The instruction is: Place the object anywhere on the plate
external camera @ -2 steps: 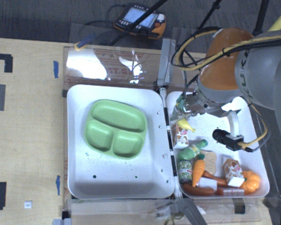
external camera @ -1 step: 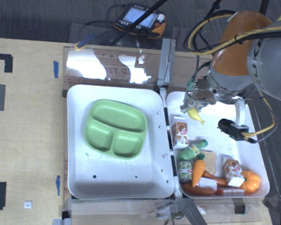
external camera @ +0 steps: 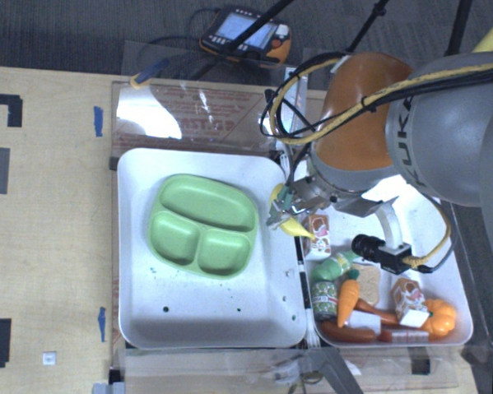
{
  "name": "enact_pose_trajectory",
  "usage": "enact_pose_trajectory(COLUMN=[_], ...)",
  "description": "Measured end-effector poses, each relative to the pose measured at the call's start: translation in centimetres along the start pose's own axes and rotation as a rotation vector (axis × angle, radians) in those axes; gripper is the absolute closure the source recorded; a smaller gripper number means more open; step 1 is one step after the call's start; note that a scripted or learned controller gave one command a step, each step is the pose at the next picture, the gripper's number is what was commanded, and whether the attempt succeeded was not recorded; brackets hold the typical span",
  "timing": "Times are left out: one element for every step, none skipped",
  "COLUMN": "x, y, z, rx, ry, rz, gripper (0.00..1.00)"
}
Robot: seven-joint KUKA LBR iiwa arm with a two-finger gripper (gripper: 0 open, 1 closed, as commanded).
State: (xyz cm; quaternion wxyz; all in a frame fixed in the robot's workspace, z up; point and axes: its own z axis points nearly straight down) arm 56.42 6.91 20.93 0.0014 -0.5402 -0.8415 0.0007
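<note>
You are at the transfer step. The gripper (external camera: 286, 204) hangs over the seam between the 2 bins, just right of the green divided plate (external camera: 202, 223), and its fingers pinch a yellow toy banana (external camera: 294, 227) at the upper end; the banana's lower end dangles free toward the right bin (external camera: 458, 323).

The plate lies in the left bin (external camera: 136, 252), with 3 compartments: 1 long one at the far side and 2 smaller ones nearer the camera. The rest of the toy food, including a carrot (external camera: 347, 300), sits well right of the plate in the right bin.

Next, you should expect a move left until the banana is above any compartment of the plate, then a descent and release. The grip looks shallow, so watch for a slip during travel.
</note>
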Motion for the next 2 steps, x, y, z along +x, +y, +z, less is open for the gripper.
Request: enact_pose_trajectory(x=[5.46,5.45], y=[6.11,6.11], z=[1.67,1.66], rx=[-0.005,-0.005], ry=[-0.002,-0.002], rz=[0.04,0.04], gripper=[1.0,0.0])
